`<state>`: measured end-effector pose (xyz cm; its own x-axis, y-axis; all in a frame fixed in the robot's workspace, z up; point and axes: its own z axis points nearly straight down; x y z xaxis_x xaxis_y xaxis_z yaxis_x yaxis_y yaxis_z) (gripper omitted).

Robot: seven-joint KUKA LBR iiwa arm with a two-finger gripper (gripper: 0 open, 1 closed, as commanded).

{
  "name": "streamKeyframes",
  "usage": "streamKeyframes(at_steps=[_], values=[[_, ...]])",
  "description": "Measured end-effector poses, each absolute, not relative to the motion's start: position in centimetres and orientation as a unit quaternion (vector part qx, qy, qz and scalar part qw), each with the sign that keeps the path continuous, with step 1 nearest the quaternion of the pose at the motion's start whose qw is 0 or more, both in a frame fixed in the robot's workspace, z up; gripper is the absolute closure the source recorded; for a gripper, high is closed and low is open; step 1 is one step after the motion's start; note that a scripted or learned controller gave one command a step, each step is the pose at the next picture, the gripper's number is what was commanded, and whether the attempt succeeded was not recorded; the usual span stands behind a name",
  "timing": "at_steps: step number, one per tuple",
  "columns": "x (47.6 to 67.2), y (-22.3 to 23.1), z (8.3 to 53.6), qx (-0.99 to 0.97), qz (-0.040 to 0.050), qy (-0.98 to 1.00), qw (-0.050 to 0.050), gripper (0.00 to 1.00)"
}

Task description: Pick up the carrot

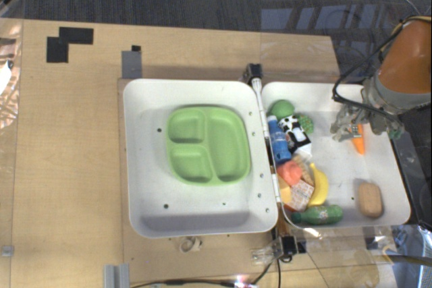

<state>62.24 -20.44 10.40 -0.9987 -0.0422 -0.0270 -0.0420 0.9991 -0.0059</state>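
The carrot [358, 142] is a small orange piece in the right bin [398, 165], near its far right side. My gripper [356, 126] hangs directly over the carrot's upper end, and the orange tip pokes out below it toward the bin's front. The wrist and its orange band [407, 64] rise above and to the right, hiding the carrot's top. Whether the carrot is gripped or merely lies beneath the gripper is unclear.
A green divided plate [206, 145] lies in the left bin [145, 199]. Along the right bin's left side are a green ball [281, 108], a blue bottle [277, 138], a black-and-white toy [295, 132], a banana [320, 187] and a cucumber [317, 214]. A brown potato [369, 199] lies front right.
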Motion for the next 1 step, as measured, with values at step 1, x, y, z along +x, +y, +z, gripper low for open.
streamKeyframes(at_steps=[1], values=[[62.21,-20.43,10.34,-0.021,-0.0025,1.000,0.013,0.00]])
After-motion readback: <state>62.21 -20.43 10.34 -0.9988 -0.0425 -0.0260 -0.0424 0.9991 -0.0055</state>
